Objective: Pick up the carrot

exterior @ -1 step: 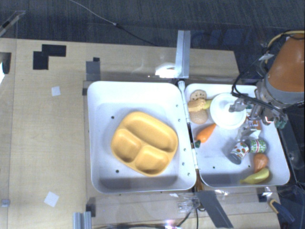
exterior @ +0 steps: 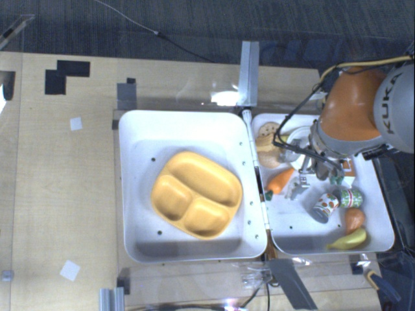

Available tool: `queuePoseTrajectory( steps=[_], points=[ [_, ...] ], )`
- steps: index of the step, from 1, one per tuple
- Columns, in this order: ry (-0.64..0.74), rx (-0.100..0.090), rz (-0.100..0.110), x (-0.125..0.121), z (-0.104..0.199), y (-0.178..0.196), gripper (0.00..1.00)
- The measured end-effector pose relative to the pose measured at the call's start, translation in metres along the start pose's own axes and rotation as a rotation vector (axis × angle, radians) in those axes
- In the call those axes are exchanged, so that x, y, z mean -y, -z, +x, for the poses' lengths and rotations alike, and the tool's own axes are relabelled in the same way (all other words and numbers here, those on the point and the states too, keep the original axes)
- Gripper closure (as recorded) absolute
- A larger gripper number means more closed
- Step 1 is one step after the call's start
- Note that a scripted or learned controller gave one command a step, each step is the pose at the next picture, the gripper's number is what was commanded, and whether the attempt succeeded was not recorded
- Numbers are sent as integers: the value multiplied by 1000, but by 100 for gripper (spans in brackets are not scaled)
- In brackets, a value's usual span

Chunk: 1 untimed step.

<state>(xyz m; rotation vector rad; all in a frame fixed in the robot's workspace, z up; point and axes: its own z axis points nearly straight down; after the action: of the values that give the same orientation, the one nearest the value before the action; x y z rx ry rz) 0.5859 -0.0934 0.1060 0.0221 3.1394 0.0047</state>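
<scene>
Carrot (exterior: pixel 280 181) in right bin (exterior: pixel 382 238) — beside jaws (exterior: pixel 302 184); grip state unclear.

tray (exterior: pixel 194 193) in left bin (exterior: pixel 136 173) | carrot (exterior: pixel 280 181) in right bin (exterior: pixel 382 229), gripper (exterior: pixel 303 185) just right of it

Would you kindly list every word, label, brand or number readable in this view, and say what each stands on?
"KU": black letters on the grey arm at the right edge, cut off by the frame.
Printed can in the right bin: colourful label, too small to read.
Printed cup: pattern too blurred to read.
</scene>
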Motion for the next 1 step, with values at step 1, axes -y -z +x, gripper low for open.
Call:
queuePoseTrajectory(
  steps=[1],
  points=[
    [-2, 9, 12, -2, -35, -13, 0]
  ],
)
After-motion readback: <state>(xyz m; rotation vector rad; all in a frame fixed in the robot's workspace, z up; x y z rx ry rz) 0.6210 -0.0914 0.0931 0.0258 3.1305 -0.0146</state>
